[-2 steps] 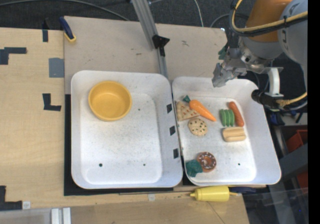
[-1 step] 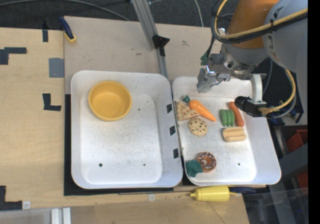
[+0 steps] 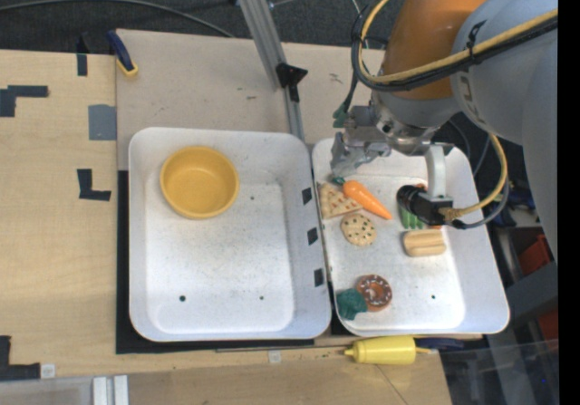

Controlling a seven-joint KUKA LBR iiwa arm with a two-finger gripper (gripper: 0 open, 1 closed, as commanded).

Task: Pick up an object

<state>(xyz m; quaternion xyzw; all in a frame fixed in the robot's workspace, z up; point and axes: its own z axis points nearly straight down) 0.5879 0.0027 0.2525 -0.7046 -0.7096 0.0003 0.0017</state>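
The right bin (image 3: 453,299) holds an orange carrot (image 3: 367,198) lying across a tan cracker (image 3: 333,202), a chocolate-chip cookie (image 3: 359,230), a chocolate donut (image 3: 372,292), a green piece (image 3: 351,304), a tan bread-like block (image 3: 424,243) and a small green item (image 3: 414,218). My gripper (image 3: 347,161) hangs over the bin's upper left corner, just above the carrot's green end. Nothing shows between its fingers.
A yellow bowl (image 3: 199,181) sits in the upper left of the left bin (image 3: 227,303). A yellow mustard bottle (image 3: 391,351) lies on the bench in front of the right bin. A metal pole (image 3: 263,23) slants up behind the bins. Cables loop around the wrist.
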